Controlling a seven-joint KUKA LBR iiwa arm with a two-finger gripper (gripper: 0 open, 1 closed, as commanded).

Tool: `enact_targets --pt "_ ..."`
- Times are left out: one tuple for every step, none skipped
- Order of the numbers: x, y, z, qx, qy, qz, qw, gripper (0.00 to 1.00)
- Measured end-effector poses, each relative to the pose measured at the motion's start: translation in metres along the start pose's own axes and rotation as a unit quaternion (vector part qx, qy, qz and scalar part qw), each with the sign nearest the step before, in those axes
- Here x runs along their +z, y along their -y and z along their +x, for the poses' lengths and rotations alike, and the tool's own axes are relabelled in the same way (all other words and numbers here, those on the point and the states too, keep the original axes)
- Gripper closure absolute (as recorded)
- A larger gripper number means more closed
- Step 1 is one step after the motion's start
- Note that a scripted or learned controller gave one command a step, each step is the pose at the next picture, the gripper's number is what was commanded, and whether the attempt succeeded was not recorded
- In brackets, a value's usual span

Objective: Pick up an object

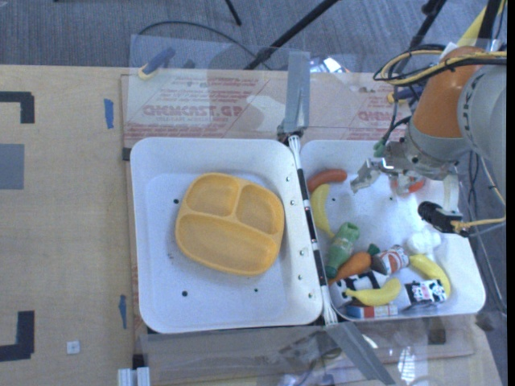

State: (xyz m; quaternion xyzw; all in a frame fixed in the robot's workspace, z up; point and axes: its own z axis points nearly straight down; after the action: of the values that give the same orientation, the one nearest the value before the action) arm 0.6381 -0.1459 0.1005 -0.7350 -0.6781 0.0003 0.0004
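The right bin [463, 272] held a clutter of small toy foods. A red sausage [326, 177] lay at its eleven o'clock corner, with a yellow banana [320, 207] just below it along the left wall. A green bottle [344, 242] sat near the bin's middle, an orange carrot [352, 264] touching its lower end, and a red-and-white can [393, 260] lay just to the carrot's three o'clock. At six o'clock a second banana [376, 294] curved over a black-and-white carton [364, 281], and a third yellow piece [430, 268] lay at four o'clock above a small black-and-white box [425, 292]. A white lump [422, 240] rested by the right wall.

The gripper [385, 171] hung over the bin's twelve o'clock area, its fingers [361, 175] spread apart with nothing between them; a small red-orange object [414, 186] lay just beside them, partly hidden.

The left bin [153, 232] carried a yellow divided plate [230, 223] with three compartments, tilted slightly, with bare white floor all round it. Behind the bins, a clear sheet [201, 107] on the desk [56, 215] bore mirrored red lettering that appeared to read CHEMCAST GP. The middle of the right bin, between the gripper and the green bottle, stayed open.
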Motion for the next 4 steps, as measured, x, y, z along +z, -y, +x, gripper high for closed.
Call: enact_targets --pt "0.015 0.023 0.045 0.033 0.0 -0.001 0.9994 0.0" --pt "0.009 0.093 0.03 -0.021 0.0 0.0 0.9998 0.0" --pt "0.014 0.133 -0.036 -0.002 0.0 -0.003 1.0 0.0" --pt "0.003 0.132 -0.037 -0.001 0.001 -0.006 1.0 1.0"
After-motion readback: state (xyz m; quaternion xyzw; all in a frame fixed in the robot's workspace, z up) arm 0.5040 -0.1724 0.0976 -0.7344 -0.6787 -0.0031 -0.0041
